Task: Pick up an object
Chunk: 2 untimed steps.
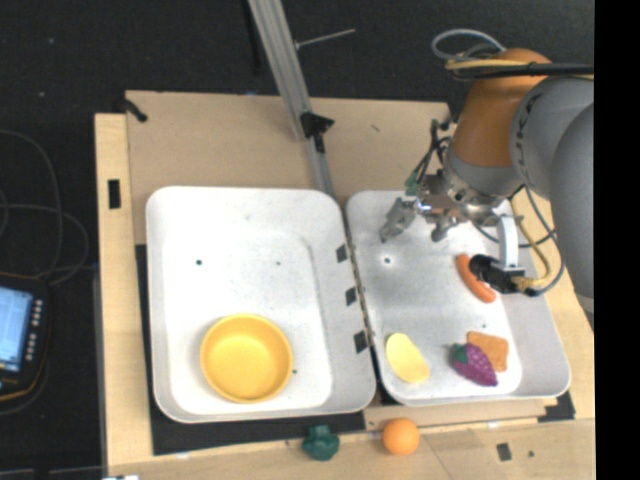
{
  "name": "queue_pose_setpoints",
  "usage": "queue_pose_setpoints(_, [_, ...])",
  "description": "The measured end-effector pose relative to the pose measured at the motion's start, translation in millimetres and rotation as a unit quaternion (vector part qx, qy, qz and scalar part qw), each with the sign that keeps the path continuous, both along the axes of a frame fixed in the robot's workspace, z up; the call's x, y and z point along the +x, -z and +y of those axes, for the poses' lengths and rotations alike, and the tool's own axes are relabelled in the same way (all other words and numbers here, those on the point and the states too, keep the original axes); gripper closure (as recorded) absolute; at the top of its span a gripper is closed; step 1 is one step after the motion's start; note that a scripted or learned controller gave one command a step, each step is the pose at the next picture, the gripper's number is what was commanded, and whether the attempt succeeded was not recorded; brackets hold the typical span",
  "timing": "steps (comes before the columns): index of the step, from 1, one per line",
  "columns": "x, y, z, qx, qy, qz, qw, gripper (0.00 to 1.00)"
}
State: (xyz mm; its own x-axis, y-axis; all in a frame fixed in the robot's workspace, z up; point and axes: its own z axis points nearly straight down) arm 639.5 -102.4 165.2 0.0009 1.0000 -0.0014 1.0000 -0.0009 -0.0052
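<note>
Orange and slim, a toy carrot (476,277) lies at the right side of the right bin (430,288), with a black part of the arm's cabling just beside its right end. Lower in the same bin, near the front right corner, a purple bunch of grapes (474,364) touches an orange wedge-shaped piece (490,348), and a pale yellow oval piece (407,358) lies well to their left, near the bin's front left corner. The tool (420,223) hangs over the upper part of this bin, its two fingers spread apart with nothing between them; it is apart from all four pieces.

White and speckled, both bins sit side by side on a tan board tabletop (220,138), joined along the middle by small dark clips. The left bin (240,238) holds a yellow bowl (246,357), upright, in its lower half. Off the bins, on the tabletop's front edge, an orange ball (400,436) and a small green object (321,442) rest near each other. A grey metal rail (285,68) slants down from the upper middle of the frame to the gap between the bins. Dark floor surrounds the board, with a lit handheld screen (15,333) at the far left.
</note>
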Motion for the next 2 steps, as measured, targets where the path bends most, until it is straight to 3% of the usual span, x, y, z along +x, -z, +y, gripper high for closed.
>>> queue_pose_setpoints(1, [-1,43,1,-0.0002,0.001,-0.001,1.0,0.0])
queue_pose_setpoints(2, [1,29,0,0.0003,0.002,-0.004,1.0,1.0])
